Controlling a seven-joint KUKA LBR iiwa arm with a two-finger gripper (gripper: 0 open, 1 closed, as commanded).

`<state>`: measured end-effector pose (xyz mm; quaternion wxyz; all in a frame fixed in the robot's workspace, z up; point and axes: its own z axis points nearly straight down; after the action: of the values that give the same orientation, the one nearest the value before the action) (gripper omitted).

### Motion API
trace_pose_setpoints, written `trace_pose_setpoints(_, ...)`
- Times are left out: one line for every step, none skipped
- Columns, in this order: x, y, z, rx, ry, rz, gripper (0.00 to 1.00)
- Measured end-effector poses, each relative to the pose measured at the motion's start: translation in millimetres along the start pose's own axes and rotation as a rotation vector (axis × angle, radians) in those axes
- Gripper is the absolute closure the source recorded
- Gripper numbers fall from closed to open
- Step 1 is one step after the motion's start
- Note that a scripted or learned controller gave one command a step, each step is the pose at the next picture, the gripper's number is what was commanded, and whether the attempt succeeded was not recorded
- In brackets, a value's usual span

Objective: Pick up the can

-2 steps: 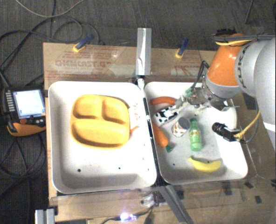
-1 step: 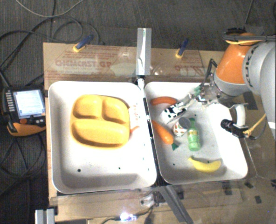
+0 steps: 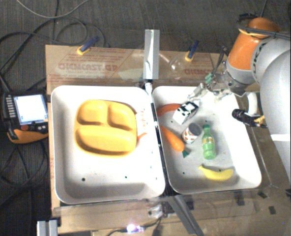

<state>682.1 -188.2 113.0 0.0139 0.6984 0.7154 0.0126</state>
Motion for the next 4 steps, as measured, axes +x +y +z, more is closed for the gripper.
trace_pose_setpoints(53,-36,-2,-0.019,-0.011,0.071,0.00)
trace_pose_setpoints(74,-55,-2,-0.028,-0.010,0.196,0.00)
trace_pose_setpoints(72,-105,-3,-0.034,-0.006,0.325,0.00)
trace_pose_setpoints(13,-69,-1,-0.018,-0.001,0.384,0.00)
